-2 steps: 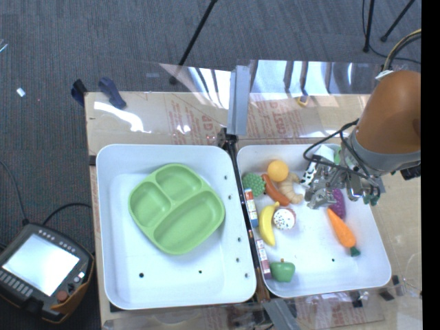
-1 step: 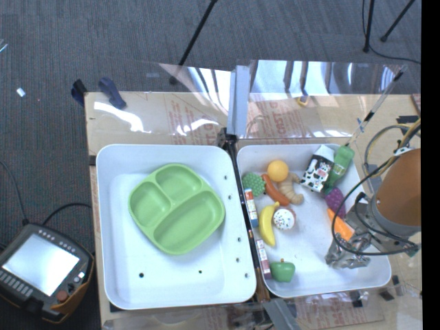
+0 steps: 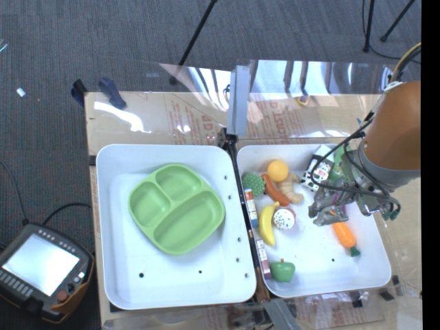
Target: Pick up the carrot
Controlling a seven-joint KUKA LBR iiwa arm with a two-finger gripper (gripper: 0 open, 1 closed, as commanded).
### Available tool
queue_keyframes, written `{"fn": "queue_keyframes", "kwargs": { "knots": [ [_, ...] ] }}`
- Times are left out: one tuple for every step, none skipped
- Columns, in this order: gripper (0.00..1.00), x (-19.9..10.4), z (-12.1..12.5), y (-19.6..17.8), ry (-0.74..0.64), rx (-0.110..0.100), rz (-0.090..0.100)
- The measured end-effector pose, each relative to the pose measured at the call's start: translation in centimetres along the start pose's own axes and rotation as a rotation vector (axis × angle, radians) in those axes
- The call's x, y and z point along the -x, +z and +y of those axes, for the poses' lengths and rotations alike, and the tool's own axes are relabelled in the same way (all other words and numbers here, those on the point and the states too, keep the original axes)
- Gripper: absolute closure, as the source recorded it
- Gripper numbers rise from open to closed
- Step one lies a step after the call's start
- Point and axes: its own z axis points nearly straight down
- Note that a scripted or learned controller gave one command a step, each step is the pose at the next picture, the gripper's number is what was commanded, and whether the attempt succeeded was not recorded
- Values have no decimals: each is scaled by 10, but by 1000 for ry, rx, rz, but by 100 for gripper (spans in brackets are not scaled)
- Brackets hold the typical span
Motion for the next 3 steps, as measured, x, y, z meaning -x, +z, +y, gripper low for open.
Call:
{"fn": "queue_keyframes", "kwargs": {
  "knots": [
    [100,25,10,-27,-137,-22,-16],
    [100,-10,-9,21,-427,-5,-6],
    [100,26,22,-58,-440,-25,-14]
  ]
}}
